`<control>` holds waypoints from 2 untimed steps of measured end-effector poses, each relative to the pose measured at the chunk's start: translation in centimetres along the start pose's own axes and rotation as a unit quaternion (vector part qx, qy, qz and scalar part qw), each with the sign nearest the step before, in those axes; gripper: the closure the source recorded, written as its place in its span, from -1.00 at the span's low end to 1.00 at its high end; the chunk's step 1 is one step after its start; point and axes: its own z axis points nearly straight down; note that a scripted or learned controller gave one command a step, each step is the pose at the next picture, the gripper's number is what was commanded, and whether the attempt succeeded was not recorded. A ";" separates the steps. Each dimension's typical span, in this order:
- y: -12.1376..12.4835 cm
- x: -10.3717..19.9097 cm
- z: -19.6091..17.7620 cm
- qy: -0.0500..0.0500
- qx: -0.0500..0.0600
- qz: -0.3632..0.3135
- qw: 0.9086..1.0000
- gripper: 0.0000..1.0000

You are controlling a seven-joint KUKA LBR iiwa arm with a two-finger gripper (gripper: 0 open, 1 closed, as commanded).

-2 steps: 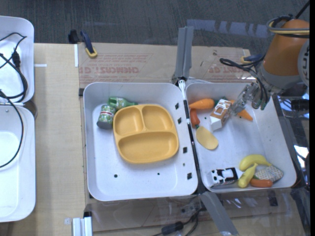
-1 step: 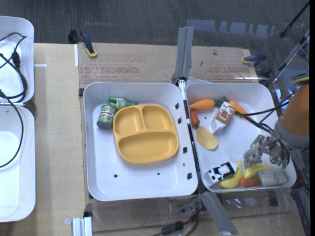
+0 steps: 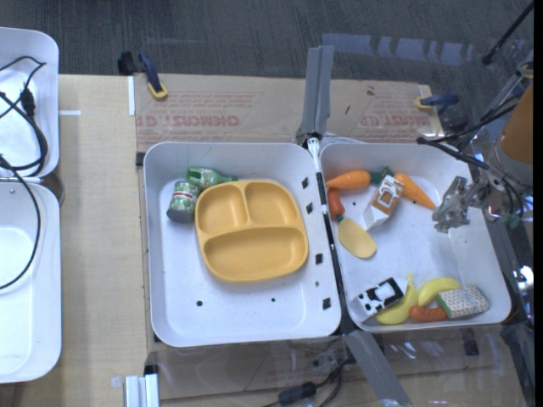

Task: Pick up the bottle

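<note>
Beside the yellow plate (image 3: 251,230) lies a green-labelled bottle (image 3: 181,200); tool (image 3: 450,211) state unclear.

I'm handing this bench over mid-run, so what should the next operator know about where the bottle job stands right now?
Gripper: hovering over the right side of the right bin, nothing visibly between it and any item.
Bottle: the small white one with an orange label, lying tilted in the upper middle of the right bin, between two toy carrots, to the gripper's left in the view.
Left bin: yellow divided plate and a green can.
Done: nothing picked yet.
Left: move to the bottle, grasp it, lift it.
</note>
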 end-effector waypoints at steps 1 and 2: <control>-0.7 2.8 -12.5 0.000 0.000 -0.116 0.993 1.00; -0.2 0.7 -16.4 0.000 0.000 -0.066 0.998 1.00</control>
